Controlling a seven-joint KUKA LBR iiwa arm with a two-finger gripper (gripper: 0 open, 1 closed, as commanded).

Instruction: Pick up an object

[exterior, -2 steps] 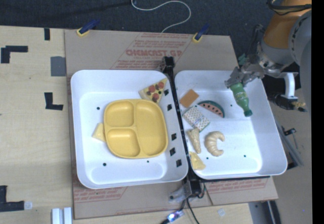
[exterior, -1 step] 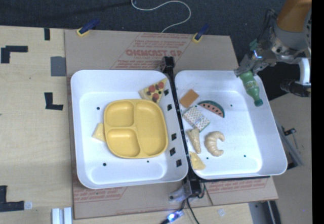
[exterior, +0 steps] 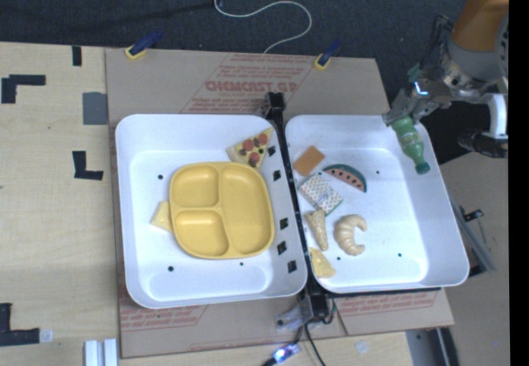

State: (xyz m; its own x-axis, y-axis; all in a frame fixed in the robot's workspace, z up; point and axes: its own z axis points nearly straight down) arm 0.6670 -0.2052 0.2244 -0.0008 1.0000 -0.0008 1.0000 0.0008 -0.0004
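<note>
My gripper (exterior: 402, 117) hangs over the far right corner of the right bin (exterior: 430, 265), shut on the upper end of a green bottle (exterior: 412, 144). The bottle slants down from the fingers, its cap end pointing toward the bin's right wall, and it looks lifted off the floor. Below it in the right bin lie a watermelon slice (exterior: 345, 177), an orange cracker (exterior: 308, 160), a checkered packet (exterior: 320, 193), a croissant (exterior: 351, 234), a pale bread piece (exterior: 317, 229) and a yellow wedge (exterior: 321, 264).
The left bin (exterior: 140, 273) holds a yellow divided plate (exterior: 221, 209), a pizza slice (exterior: 252, 149) at its far right, and a yellow wedge (exterior: 159, 216) tucked under the plate's left edge. A cable (exterior: 248, 9) runs behind the bins.
</note>
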